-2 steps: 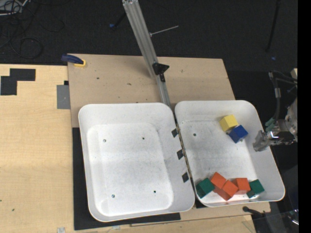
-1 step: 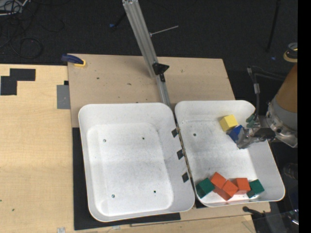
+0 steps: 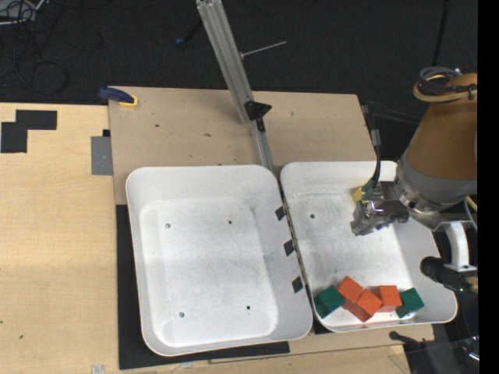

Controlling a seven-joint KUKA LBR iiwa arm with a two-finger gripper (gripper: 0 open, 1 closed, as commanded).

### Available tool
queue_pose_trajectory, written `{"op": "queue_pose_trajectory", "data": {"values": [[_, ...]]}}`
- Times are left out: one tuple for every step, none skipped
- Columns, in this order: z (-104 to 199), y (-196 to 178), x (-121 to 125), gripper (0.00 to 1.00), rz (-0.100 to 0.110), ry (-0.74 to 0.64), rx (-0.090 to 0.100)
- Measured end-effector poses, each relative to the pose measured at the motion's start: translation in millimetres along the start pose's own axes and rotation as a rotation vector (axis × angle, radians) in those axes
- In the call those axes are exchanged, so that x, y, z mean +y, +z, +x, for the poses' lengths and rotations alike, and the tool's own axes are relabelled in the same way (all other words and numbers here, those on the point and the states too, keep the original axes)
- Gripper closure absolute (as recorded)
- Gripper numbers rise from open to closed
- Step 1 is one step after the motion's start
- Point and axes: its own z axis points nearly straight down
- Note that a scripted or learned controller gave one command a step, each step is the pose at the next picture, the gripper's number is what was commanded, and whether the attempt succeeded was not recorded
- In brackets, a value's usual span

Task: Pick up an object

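In the right bin (image 3: 327,181), several small blocks lie bunched at the near edge: a green block (image 3: 329,300), an orange block (image 3: 351,289), a larger orange block (image 3: 361,306), another orange one (image 3: 388,296) and a green one (image 3: 409,301). My gripper (image 3: 366,218) hangs over the right bin's far right part, well behind the blocks. A small yellow piece (image 3: 360,192) shows just beside the gripper at its far side; whether it is touched or held is unclear. The grey arm with its orange band (image 3: 444,139) comes in from the right.
The left bin (image 3: 148,185) sits beside the right one, with black clips (image 3: 288,246) along the shared rim. A slanted aluminium rail (image 3: 230,61) rises behind the bins. A blue and yellow tool (image 3: 118,96) lies at the bench's far left corner.
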Motion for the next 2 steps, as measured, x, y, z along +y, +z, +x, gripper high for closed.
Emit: {"op": "queue_pose_trajectory", "data": {"values": [[48.7,13.7,2.3,1.00,0.000,0.000,0.000],[104.1,8.0,11.9,1.00,-0.002,-0.001,0.000]]}}
